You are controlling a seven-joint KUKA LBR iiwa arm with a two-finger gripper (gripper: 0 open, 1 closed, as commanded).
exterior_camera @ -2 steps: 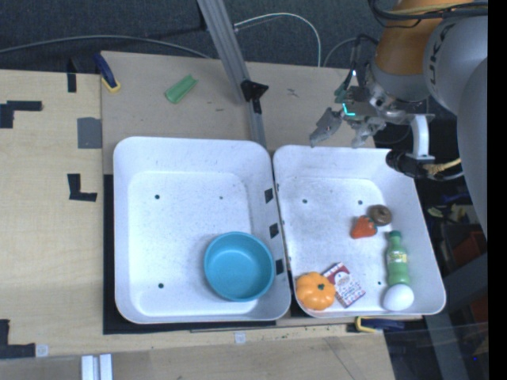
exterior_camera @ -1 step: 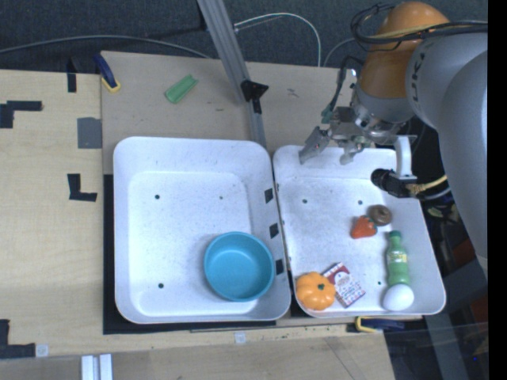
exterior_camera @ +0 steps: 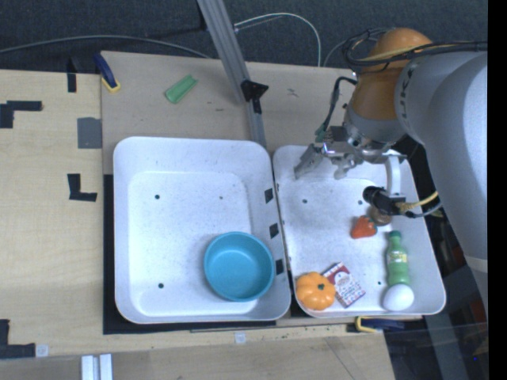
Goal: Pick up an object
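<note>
My gripper [exterior_camera: 325, 165] hovers over the far end of the right bin [exterior_camera: 317, 212], open, with nothing between its fingers. In the same bin, nearer the camera, lie a small red object [exterior_camera: 364, 228], a green bottle [exterior_camera: 397, 258], a white ball [exterior_camera: 398, 298], a red and white packet [exterior_camera: 345, 284] and an orange pumpkin [exterior_camera: 316, 291]. A blue bowl [exterior_camera: 238, 265] sits in the near right part of the left bin [exterior_camera: 158, 180]. All of these lie apart from the gripper.
A grey pole [exterior_camera: 230, 46] slants across the bench behind the bins, ending at a black clamp [exterior_camera: 253, 91]. A green block [exterior_camera: 180, 89] lies on the bench at the back. Cables [exterior_camera: 277, 22] loop behind the arm.
</note>
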